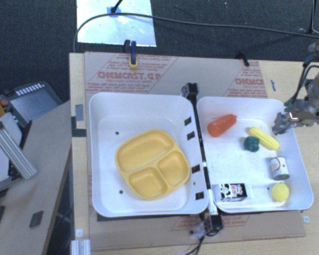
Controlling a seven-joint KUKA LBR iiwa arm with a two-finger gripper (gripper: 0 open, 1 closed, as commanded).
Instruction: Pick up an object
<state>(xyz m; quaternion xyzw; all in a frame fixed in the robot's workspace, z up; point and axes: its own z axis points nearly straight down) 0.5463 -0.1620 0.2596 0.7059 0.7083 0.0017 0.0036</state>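
**Gripper at the right bin's far corner, corn closest**

The gripper [285,120] hangs at the upper right rim of the right bin [303,187], reaching in from the side. I can make out grey metal at its tip, but whether the jaws are apart or together I cannot tell; nothing shows between them.

The nearest thing to it is the corn [263,138], just left and a little toward the near side of the gripper. Its long axis runs on a slant, from upper left down to lower right, so the fingers would likely need to close across that line, not along it. Touching the corn's lower left end, or nearly so, sits a small green piece [251,144], which could get in the way of a clean grasp there.

Farther left lies the carrot [221,125], tilted the other way. Down the right side stand a can [278,168] and a lemon [280,192], with a small box [233,191] at the near edge. The left bin [103,116] holds a yellow tray [150,163], well apart from the arm.
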